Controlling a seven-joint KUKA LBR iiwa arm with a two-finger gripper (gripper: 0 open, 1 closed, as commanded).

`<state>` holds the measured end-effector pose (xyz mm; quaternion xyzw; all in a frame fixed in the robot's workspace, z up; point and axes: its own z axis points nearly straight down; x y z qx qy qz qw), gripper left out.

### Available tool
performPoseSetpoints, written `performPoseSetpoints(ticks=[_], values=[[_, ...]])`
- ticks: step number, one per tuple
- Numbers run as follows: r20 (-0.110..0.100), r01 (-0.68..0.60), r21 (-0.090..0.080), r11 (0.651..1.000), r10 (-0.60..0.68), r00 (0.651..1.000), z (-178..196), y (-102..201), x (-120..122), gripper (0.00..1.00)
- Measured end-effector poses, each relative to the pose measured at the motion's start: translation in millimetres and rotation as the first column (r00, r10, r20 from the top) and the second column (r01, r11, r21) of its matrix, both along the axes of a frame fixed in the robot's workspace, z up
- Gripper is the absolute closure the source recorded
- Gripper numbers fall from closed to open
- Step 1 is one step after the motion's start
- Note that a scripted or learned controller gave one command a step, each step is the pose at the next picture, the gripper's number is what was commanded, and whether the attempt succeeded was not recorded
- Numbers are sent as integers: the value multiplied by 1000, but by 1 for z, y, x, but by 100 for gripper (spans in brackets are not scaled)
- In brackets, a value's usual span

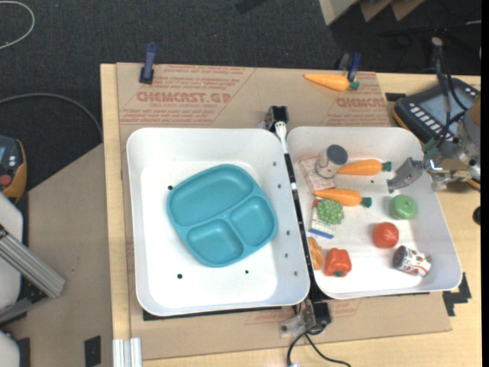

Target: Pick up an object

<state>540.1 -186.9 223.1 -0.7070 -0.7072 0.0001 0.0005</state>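
Gripper [403,176] at right bin [442,228] edge, above green apple [403,206]; finger state cannot tell. Nothing lifted: tomato [385,235], carrots [359,167] lie in bin. Grasp and lift remain.

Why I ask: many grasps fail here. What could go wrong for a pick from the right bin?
The gripper sits by the green apple and a carrot; closing between them may catch nothing. The round tomato could roll away. The carrots, pepper and packets lie close, so fingers may nudge neighbours.
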Motion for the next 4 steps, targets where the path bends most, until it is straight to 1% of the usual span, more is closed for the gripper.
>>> performPoseSetpoints(ticks=[1, 2, 3, 4], values=[[0, -5, 17, 1000, 5, 1000, -143, -30, 35, 0], [4, -5, 3, 1000, 5, 1000, -127, -33, 34, 100], [4, 3, -3, 1000, -3, 1000, -31, -38, -27, 100], [5, 2, -3, 1000, -2, 1000, 20, -38, -62, 100]])
